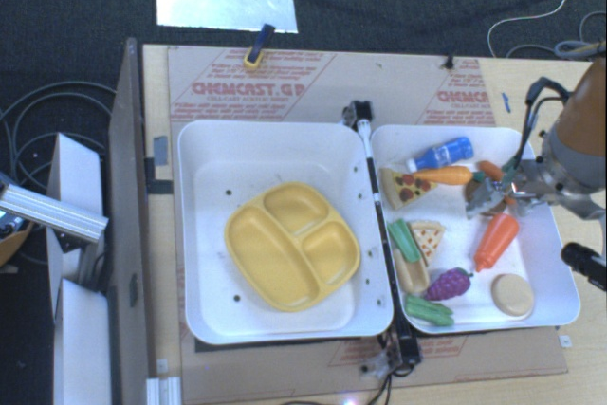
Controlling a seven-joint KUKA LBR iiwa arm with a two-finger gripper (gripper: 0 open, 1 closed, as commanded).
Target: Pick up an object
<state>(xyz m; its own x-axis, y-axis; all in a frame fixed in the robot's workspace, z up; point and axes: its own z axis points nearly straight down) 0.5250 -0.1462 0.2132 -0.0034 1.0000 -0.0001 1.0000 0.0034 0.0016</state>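
A: Where is the grey arm's two-finger gripper (486,194) sitting?

B: It is hanging low in the right-hand shallow white bin (569,299), reaching in from the right. Whether it is gripping anything I cannot tell; the tip is a dark blur.

A: What is lying nearest it?

B: An orange plastic carrot-shaped toy (496,241) is lying just below the gripper, tilted. A long orange toy with a green end (440,175) is lying just to its left, and a blue and white plastic bottle (443,153) is resting beyond that one. A small orange-red piece (489,171) is sitting just above the gripper.

A: Farther off?

B: A toy pizza slice (404,189) is lying to the left, by the bin's wall. Below the gripper are a purple bunch of toy grapes (448,284), a round beige biscuit-like disc (513,295) and a tan waffle wedge (426,238). A green toy pod (405,239) is lying beside the wedge. Well to the left, a yellow divided plastic plate (292,245) is sitting in the other white bin (204,204).
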